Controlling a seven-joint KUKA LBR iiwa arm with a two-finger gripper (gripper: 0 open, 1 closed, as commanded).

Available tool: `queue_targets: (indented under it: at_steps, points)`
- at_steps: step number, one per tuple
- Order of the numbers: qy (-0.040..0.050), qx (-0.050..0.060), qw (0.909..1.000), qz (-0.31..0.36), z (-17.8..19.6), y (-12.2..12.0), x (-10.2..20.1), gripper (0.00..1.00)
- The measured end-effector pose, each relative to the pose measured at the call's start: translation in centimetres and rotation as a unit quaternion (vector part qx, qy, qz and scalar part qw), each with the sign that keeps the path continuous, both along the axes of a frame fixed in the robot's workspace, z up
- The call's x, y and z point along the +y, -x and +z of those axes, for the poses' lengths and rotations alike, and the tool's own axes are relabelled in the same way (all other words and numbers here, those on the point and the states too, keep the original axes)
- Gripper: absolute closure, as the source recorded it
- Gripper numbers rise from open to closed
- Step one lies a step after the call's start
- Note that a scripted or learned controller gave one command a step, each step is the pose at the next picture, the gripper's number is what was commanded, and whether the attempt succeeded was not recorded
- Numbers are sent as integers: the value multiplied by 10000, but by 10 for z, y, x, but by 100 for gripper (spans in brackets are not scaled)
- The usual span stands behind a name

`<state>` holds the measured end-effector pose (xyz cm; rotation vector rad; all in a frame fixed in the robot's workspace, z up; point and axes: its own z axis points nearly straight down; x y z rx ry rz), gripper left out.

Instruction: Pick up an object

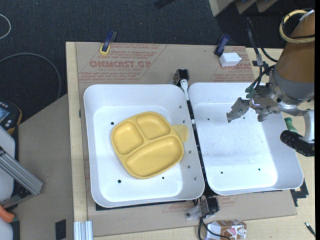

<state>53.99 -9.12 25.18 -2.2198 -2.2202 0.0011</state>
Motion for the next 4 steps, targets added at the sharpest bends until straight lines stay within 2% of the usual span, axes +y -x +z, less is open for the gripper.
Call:
queue_targets:
  at_steps: [1,2,3,4]
  points:
    - [-2,-57,10000,28,97,48,45,0]
    - [8,-31,10000,6,102,46,42,100]
    - [-11,20,10000,50,77,62,133,100]
    - [-9,-58,10000,30,152,60,168,100]
